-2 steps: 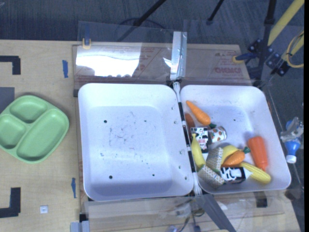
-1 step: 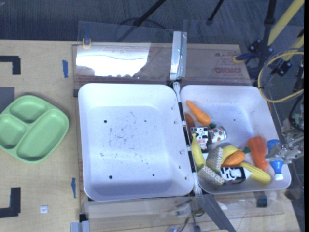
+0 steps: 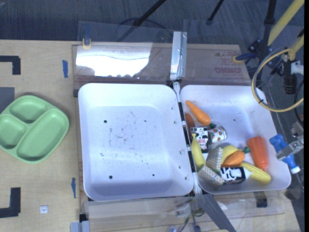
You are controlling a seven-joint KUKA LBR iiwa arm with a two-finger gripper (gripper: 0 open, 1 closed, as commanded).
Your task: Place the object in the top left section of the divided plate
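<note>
Green three-section divided plastic plate (image 3: pixel 33 128) sits on the wooden desk (image 3: pixel 38 57), far left, well apart from both bins. Its sections hold nothing.

Left shallow white bin (image 3: pixel 130 139): bare floor with faint scuff marks and small dark dots.

Right shallow white bin (image 3: pixel 231 103) holds all the toys, clustered toward its near half. Orange toy carrot (image 3: pixel 198 112) lies diagonally at the top of the pile, near the divider between the bins. Below it a black-and-white cow-pattern toy (image 3: pixel 208 135). Yellow toy banana (image 3: pixel 196 151) runs along the left wall. Beige woven piece (image 3: pixel 214 166) in the middle, touching a small orange-and-yellow toy (image 3: pixel 233 156). Red-orange toy pepper (image 3: pixel 258 152) stands off to the right. Yellow toy corn cob (image 3: pixel 256 173) along the near edge, beside another black-and-white piece (image 3: pixel 232 175).

Claw: cannot tell its state; blue and grey hardware (image 3: pixel 285 151) pokes in just outside the right bin's right rim, grasping nothing visible.

Clear plastic sheet (image 3: pixel 128 57) stands behind the bins.
</note>
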